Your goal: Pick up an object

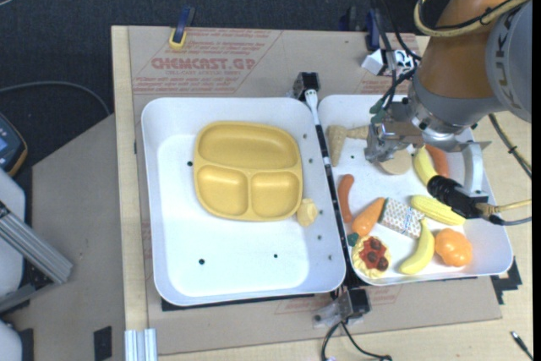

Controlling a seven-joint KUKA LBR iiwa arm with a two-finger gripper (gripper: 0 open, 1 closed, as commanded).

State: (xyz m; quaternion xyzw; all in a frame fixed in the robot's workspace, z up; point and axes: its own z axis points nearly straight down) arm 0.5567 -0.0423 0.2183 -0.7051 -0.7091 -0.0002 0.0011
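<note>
- Across the middle of the frame, seen from above at a slant, a table (254,55) covered with brown printed board carries two shallow white bins side by side.
- Left bin (169,207): it holds a yellow divided plate (248,168) with three compartments, lying flat in the bin's upper half. A small pale yellow lump (306,212) sits just beside the plate's lower right corner, near the wall between the bins.
- Right bin (499,254): toy foods crowd its lower half. An orange carrot (368,217) lies beside a slim red-orange piece (345,197). A small checked block (400,218) sits between the carrot and a yellow banana (436,210). A second banana (418,254) curves below it, next to an orange fruit (454,248). A round pizza-like piece with red toppings (372,255) lies at the bin's lower left.
- A pale cone-shaped piece (345,137) lies in the bin's upper left.
- Grey arm (465,55) with an orange band: it enters from the upper right of the frame.
- Claw (386,150): it hangs low over the upper part of the right bin, above a tan round piece (394,165). Whether it is parted or closed, and whether it grips anything, I cannot tell.
</note>
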